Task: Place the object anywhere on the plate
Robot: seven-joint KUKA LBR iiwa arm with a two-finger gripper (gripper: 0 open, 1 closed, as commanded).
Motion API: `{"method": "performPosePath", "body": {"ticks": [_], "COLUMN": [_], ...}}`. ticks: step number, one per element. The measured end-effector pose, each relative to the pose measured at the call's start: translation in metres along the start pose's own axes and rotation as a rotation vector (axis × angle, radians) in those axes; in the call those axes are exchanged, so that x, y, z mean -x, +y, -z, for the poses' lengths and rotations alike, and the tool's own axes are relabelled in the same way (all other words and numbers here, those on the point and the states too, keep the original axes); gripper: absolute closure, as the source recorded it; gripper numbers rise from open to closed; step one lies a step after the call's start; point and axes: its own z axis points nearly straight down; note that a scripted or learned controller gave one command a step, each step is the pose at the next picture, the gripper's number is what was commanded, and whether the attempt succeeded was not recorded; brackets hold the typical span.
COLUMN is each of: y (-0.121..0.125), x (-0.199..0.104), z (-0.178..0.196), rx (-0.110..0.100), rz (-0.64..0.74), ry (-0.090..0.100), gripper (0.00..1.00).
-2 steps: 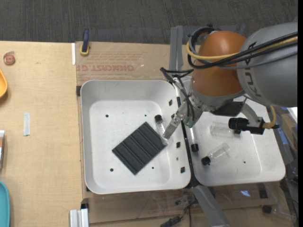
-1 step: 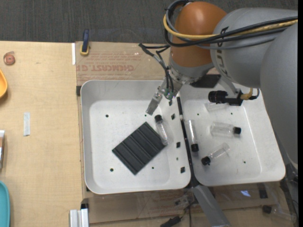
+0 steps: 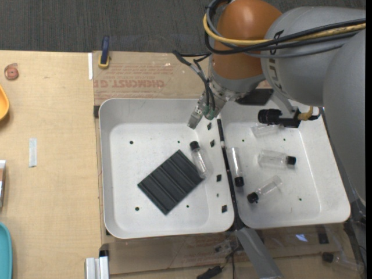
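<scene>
A black ribbed plate (image 3: 171, 181) lies tilted in the left bin (image 3: 116, 156). A clear vial (image 3: 199, 157) with a black cap rests at the plate's upper right edge, its lower end over the plate's corner. My gripper (image 3: 201, 116) hangs over the left bin's back right area, close to the divider, just behind the vial's capped end and apart from it. No object shows in the gripper.
The right bin (image 3: 325, 156) holds several clear capped vials: one along the divider (image 3: 235, 166), one in the middle (image 3: 278, 160), one toward the front (image 3: 264, 189), one at the back (image 3: 264, 129). The arm's grey body covers the right bin's back right.
</scene>
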Motion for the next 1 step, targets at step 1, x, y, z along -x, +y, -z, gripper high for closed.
{"method": "performPosePath", "body": {"ticks": [1], "y": [-0.0132], "x": [-0.0278], "z": [0.0806], "rx": [0.001], "rz": [0.519], "ry": [0.0], "gripper": [1.0]}}
